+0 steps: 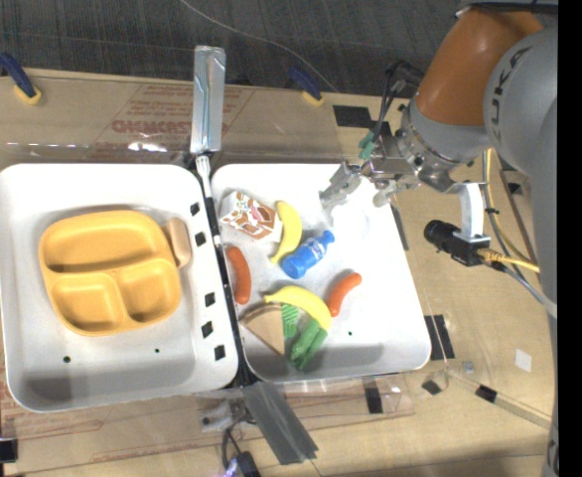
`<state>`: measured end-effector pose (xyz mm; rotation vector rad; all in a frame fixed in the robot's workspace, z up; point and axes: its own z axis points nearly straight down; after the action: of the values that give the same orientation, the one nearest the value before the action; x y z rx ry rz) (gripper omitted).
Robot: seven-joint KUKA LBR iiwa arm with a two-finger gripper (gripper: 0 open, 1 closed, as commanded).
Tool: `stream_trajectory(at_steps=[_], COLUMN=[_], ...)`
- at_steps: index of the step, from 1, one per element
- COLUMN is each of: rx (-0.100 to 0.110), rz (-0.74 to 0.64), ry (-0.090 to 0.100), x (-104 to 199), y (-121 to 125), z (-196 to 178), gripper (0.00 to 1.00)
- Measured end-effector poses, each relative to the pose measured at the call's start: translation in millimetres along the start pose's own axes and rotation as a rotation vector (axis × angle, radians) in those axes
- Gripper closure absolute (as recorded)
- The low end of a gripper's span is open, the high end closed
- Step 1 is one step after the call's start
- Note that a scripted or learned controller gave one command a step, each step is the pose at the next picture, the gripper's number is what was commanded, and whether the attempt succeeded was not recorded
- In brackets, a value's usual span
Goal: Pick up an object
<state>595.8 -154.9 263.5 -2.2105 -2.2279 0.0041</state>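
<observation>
My gripper (359, 189) hangs over the far right part of the right bin (395, 296), open, with nothing between its fingers. Below and left of it lie a blue bottle (307, 253) and a yellow banana (289, 229). A white and red snack packet (249, 217) sits at the bin's far left. A red sausage (239, 274) lies along the left wall and an orange-red sausage (343, 291) towards the right. A second banana (301, 304), a green vegetable (305, 338) and a brown wedge (263, 328) crowd the near side.
The left bin (33, 376) holds a yellow divided tray (107, 271) with a tan piece (179, 242) beside its right rim. A metal bar (208, 97) stands behind the divider between the bins. Bare white floor shows in the right bin's far right corner.
</observation>
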Motion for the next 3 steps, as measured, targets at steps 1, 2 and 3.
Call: stream_trajectory(at_steps=[1,2,3], rx=[0.009,-0.001,0.000], rz=[0.090,-0.208,-0.222], ry=[0.002,0.000,-0.002], x=[40.5,43.4,41.6], y=[-25.7,41.1,41.4], z=[109.2,146.3,169.8], gripper=[0.00,0.00,0.00])
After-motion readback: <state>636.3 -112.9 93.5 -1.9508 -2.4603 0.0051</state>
